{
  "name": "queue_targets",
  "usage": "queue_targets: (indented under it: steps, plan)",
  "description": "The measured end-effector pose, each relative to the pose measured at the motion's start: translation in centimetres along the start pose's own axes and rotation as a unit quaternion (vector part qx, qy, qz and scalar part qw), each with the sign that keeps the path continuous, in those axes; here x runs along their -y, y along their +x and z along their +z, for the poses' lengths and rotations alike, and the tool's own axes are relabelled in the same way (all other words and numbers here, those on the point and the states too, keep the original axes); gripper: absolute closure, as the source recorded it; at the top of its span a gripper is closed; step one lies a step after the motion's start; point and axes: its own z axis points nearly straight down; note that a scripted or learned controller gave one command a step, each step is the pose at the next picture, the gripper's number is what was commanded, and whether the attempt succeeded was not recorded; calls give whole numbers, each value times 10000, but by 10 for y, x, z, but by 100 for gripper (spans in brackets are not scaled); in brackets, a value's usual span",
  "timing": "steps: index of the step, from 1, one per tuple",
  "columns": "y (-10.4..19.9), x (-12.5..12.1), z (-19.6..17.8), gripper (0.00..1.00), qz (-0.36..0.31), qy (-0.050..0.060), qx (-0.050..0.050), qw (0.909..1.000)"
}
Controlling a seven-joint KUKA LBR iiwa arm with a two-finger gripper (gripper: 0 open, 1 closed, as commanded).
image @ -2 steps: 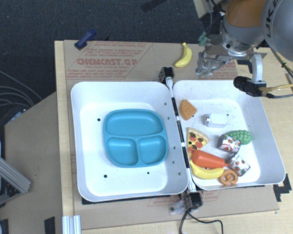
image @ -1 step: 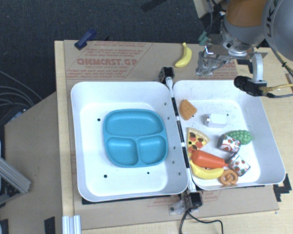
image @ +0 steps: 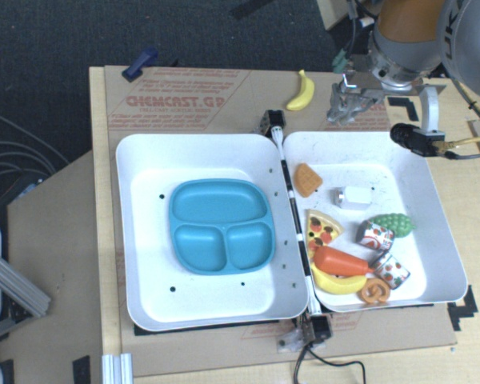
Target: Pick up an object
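- the gripper (image: 348, 109) hangs at the far edge of the right bin (image: 437, 214), above the brown board just behind the bin's rim.
- its metal fingers point down and nothing sits between them; whether they are open or shut i cannot tell from this slant.
- the arm (image: 416, 14), grey with an orange band, comes in from the upper right corner.
- a small toy banana (image: 302, 93) lies on the board outside the bins, just left of the gripper and apart from it.
- inside the right bin, near its far left, lies a tan, cookie-like piece (image: 307, 179).
- a small white block (image: 354, 196) lies near the bin's middle, well apart from the gripper.
- a toy pizza slice (image: 322, 229) lies by the left wall of the right bin.
- an orange carrot (image: 342, 259) rests across a second yellow banana (image: 340, 283) at the near left of that bin.
- a brown pretzel (image: 375, 291) touches that banana's right end.
- a green bumpy toy (image: 394, 223) sits beside a red and white patterned can (image: 374, 235); a second such can (image: 392, 270) lies nearer the front.
- the left bin (image: 144, 214) holds a blue divided plate (image: 221, 225) with three compartments.
- a blue clip-like object (image: 139, 65) lies at the board's far left corner.
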Motion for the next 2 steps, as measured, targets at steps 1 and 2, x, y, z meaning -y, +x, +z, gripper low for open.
queue_targets:
  steps: [1, 2]
  plan:
    - [11, 0, 3, 100, -5, 16, -4, 10000]
    - [-3, 0, -1, 100, 1, 2, 0, 10000]
